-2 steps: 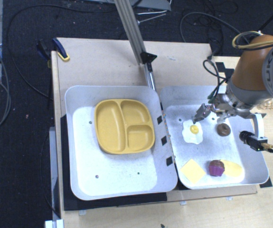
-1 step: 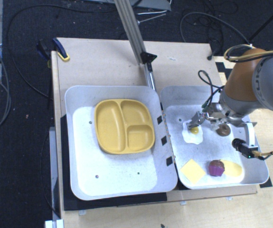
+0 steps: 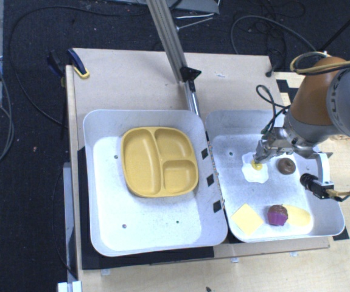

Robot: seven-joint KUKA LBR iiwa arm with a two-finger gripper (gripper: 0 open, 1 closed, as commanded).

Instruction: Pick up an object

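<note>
Contact looks close: the tool (image 3: 259, 160) is lowered in the right bin (image 3: 223, 224), its tips at the upper edge of the fried-egg toy (image 3: 254, 172), which lies just below and toward the camera. Whether the tool is spread or closed cannot be told; nothing is seen gripped.

A smooth, matt yellow plastic tray (image 3: 160, 162) rests in a speckled white bin (image 3: 105, 224) on pale wood bench (image 3: 132, 66).
</note>
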